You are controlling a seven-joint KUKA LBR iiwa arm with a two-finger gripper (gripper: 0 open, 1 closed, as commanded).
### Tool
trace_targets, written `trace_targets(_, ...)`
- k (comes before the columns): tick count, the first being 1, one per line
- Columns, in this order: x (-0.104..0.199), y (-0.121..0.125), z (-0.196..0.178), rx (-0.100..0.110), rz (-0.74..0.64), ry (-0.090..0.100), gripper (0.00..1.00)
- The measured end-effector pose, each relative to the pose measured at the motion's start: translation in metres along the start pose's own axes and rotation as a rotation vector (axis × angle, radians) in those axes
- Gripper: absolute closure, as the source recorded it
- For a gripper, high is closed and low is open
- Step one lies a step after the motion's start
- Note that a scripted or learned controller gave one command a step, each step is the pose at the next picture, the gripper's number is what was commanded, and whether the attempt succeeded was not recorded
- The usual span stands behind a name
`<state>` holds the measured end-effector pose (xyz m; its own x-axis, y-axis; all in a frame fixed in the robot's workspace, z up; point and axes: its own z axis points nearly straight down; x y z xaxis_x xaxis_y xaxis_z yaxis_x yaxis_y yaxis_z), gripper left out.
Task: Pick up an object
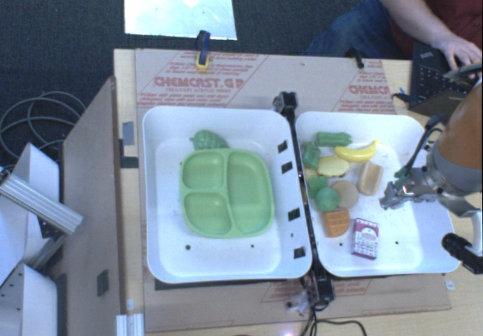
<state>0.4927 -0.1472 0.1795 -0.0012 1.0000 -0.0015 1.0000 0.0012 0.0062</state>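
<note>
So there are two white bins side by side on the bench, one green divided plate, and a little heap of toy food plus one small box. The left bin [162, 176] holds the green plate [226, 192] — three compartments, sitting roughly in the middle — with one leafy green piece [207, 140] poking out from behind its top left corner, touching the plate's edge. The right bin [407, 251] has everything else, mostly bunched against its left side: one green bean-pod-looking thing [333, 138] at the top, one yellow banana [356, 151] just below and right of it, one pale yellow lump [333, 167] under the banana, one tan wedge [369, 178] to the right of that, a couple of green pieces along the divider [312, 155] [327, 198], one beige round piece [346, 192], one orange block [336, 222], and one red-and-white box [365, 238] lying flat nearest the front. The gripper [398, 192] comes in from the right and sits low over the right bin, just beside the tan wedge but apart from it. I honestly can't tell how the jaws stand — they're a dark blur at this size — and nothing is visibly between them.
</note>
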Motion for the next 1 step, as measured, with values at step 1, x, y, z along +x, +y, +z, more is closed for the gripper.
trace_targets(1,0.1016,-0.0051,-0.0053,0.005,-0.012,0.004,1.0)
